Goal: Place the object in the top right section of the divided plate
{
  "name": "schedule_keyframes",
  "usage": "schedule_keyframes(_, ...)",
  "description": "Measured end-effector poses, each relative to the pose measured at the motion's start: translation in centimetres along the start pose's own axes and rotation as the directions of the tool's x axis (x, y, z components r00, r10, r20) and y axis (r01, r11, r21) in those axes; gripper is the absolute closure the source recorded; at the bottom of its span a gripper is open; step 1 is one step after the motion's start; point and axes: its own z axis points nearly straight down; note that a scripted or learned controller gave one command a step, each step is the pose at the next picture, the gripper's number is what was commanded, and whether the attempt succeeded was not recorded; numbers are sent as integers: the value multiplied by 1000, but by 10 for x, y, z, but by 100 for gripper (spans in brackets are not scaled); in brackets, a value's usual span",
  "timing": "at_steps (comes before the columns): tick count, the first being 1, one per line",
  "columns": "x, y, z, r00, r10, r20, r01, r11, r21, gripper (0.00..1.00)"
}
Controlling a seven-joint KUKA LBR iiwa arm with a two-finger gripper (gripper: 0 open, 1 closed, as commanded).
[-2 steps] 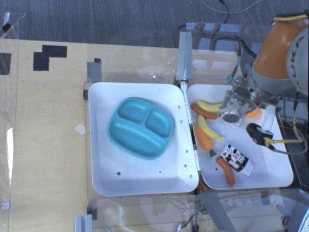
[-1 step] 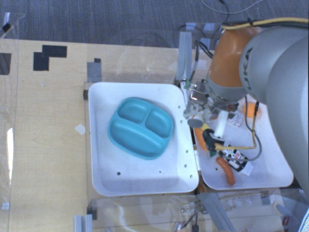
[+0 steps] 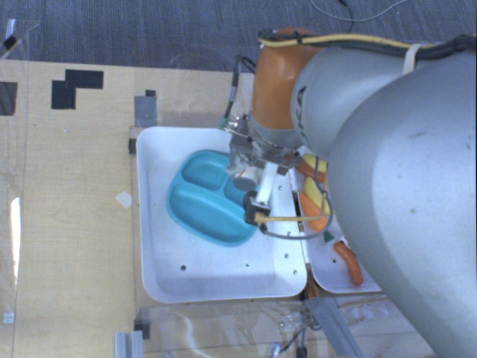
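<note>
Sitting at the near edge of the pale wooden worktop (image 3: 67, 222): clear plastic brackets and a tangle of cable, just below the seam between the two bins. Lying in the right bin (image 3: 328, 274), near its front: an orange sausage-shaped piece (image 3: 348, 262), with a small green bit just above it and more orange and yellow items (image 3: 314, 200) crowding farther back, partly hidden by the arm. Resting in the left bin (image 3: 156, 267), toward its middle and back: the blue divided plate (image 3: 201, 200), tilted diagonally, its compartments showing nothing clearly inside. Hanging over the plate's right-hand end: the claw (image 3: 250, 181), touching or nearly touching the rim there; opening width impossible to tell, and no object seen between its tips. Looming from the right: the grey arm (image 3: 395, 170), orange band (image 3: 279, 80) above the wrist. Stretching beyond the worktop: grey carpet, a thin white wire (image 3: 373, 10) lying across it.
</note>
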Motion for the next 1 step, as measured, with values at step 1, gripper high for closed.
schedule_keyframes(1,0,0,-1,1000,0,0,0,1000,-1,0)
